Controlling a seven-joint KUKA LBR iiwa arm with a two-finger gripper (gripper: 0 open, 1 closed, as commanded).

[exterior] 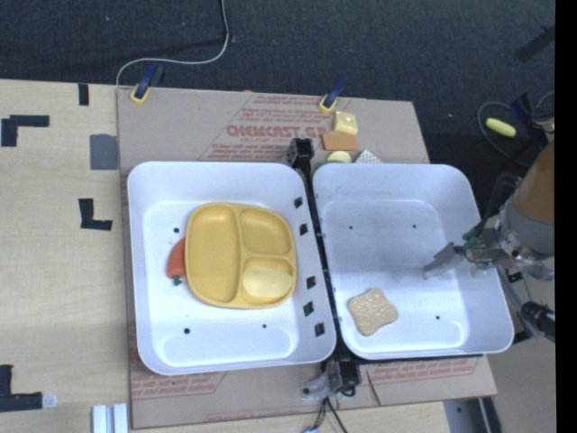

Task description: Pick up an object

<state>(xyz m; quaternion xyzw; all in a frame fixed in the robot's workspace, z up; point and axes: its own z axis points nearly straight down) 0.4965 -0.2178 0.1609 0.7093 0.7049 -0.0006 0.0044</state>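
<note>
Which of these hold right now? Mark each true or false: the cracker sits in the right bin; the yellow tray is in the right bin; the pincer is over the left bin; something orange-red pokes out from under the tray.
1. The cracker sits in the right bin. True.
2. The yellow tray is in the right bin. False: it lies in the left bin.
3. The pincer is over the left bin. False: it is over the right bin.
4. An orange-red thing pokes out at the tray's left edge. True.

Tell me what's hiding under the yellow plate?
Something orange-red pokes out from beneath the yellow plate's left edge, in the left bin. The plate covers the rest, so what it is stays unclear.
</note>
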